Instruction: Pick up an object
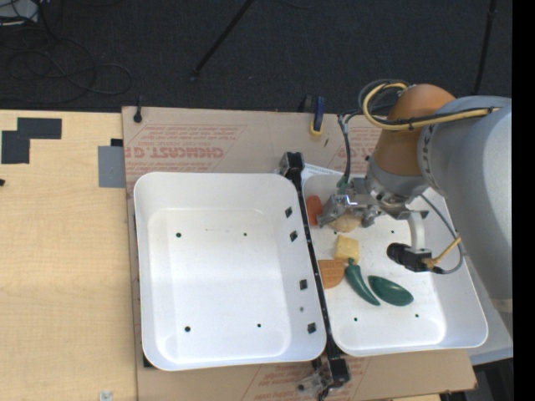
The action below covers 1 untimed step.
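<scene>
orange-banded arm hangs over the right bin (468, 332), its tool (347, 211) low near the orange piece (313, 210); whether it's spread or pressed together, i cannot tell. best to centre over one item, clear of the divider (303, 249).

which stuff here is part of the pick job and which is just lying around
Part of the job:
- gripper, down in the right bin
- orange piece
- yellow block
- orange wedge
- green pepper
- dark green oval piece

Just lying about:
- left bin
- cardboard sheet
- blue and yellow clamp
- wooden bench
</scene>
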### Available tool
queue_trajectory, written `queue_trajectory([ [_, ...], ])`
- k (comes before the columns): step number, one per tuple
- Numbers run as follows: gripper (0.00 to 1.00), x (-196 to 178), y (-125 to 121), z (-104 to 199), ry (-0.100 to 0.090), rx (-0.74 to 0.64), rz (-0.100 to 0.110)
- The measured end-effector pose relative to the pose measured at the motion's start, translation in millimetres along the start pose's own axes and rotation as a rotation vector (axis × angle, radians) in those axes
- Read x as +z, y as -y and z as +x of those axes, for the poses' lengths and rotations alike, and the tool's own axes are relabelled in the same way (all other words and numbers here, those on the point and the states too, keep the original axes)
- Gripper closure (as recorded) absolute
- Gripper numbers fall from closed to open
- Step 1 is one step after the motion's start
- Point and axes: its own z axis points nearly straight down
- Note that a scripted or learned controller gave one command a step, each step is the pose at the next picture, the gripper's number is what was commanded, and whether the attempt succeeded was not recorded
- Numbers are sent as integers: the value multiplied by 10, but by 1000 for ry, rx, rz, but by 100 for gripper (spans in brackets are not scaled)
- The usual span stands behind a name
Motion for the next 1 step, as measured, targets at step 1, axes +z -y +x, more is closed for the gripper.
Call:
queue_trajectory([
  [1,100,-87,35,-41,0,4,10],
])
